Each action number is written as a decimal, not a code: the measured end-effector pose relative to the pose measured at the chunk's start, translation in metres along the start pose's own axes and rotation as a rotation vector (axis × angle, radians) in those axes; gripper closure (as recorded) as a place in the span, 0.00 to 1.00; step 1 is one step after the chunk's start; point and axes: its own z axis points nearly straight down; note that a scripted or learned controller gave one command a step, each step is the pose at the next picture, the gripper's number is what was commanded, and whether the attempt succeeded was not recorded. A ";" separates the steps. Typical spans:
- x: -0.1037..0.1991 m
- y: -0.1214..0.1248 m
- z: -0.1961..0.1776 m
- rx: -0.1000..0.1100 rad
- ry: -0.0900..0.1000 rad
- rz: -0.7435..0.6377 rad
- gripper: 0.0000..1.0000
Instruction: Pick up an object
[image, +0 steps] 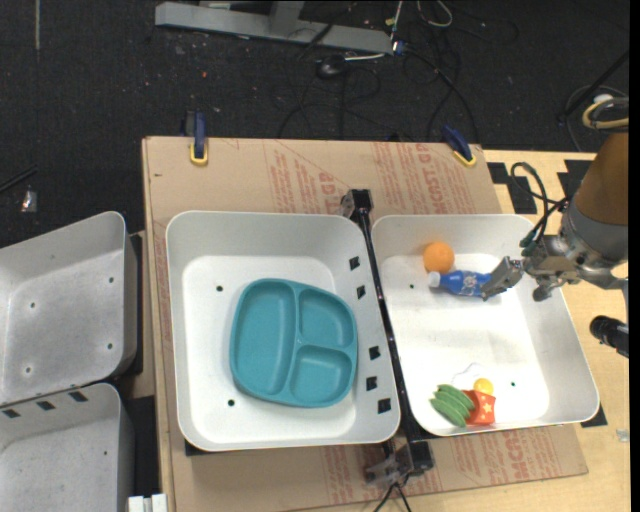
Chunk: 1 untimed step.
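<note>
Your claw (510, 275) sits in the right bin (560, 330), its tip touching the blue bottle (462, 284); finger spread cannot be told. An orange ball (438, 256) lies just beside the bottle.

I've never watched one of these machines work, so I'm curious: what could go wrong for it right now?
The gripper is low in the right bin, right by a blue object with an orange ball touching it. A push could send the ball rolling or slide the blue object away. The blue object also lies flat, so a grab might slip off it.
</note>
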 end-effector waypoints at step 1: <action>0.001 0.003 -0.009 -0.013 -0.002 -0.004 0.00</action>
